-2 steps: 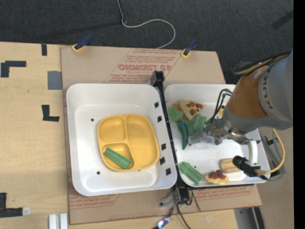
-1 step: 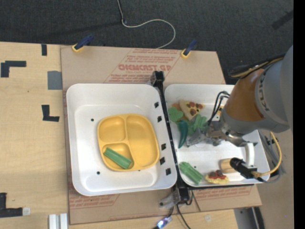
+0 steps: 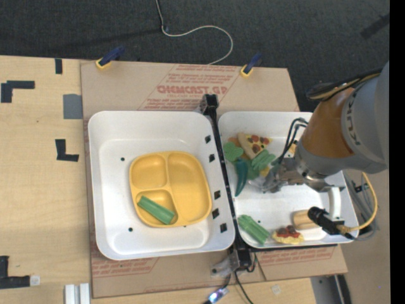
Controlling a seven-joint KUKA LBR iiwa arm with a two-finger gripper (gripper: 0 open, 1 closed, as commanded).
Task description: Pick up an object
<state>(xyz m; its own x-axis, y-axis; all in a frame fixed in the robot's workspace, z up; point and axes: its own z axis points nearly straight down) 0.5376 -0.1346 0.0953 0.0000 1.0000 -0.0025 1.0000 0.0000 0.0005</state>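
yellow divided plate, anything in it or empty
Not empty: the yellow divided plastic plate holds one green oblong piece in its lower-left compartment.

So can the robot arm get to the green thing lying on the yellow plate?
Probably yes. The green piece lies alone in a compartment of the yellow plate, with nothing over it. But the gripper is in the right bin, so the arm must cross the divider between the bins.

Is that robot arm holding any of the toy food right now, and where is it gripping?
It cannot be told: the gripper is low among the green toys in the right bin.
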